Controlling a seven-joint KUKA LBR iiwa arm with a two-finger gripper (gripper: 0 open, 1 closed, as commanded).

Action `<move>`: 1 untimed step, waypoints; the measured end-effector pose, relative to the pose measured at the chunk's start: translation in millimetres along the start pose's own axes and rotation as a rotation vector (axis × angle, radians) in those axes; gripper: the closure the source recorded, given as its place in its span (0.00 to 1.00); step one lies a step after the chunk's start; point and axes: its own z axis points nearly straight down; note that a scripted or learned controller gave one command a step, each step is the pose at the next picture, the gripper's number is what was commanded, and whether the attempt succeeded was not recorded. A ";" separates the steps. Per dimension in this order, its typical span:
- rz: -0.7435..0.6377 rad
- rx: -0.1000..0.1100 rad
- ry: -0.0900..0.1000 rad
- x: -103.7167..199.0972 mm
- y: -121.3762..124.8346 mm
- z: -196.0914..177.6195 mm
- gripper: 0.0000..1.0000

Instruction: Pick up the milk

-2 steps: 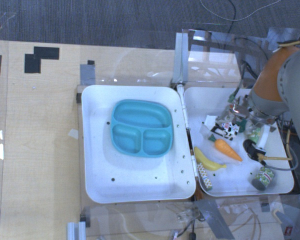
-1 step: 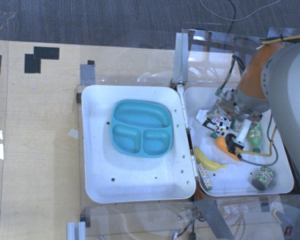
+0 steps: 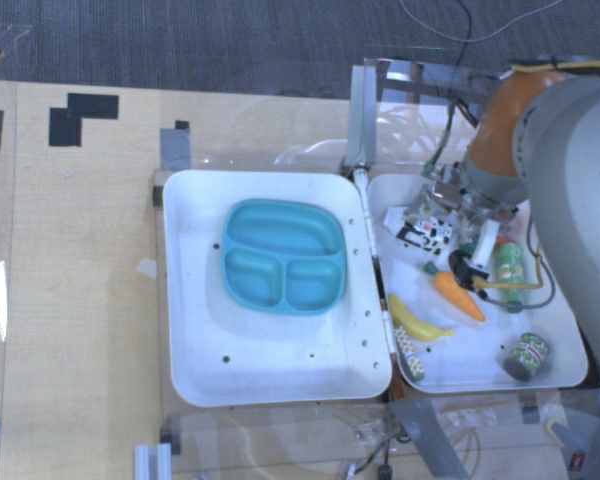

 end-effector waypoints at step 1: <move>-0.049 -0.005 -0.003 2.6 0.1 -0.1 0.00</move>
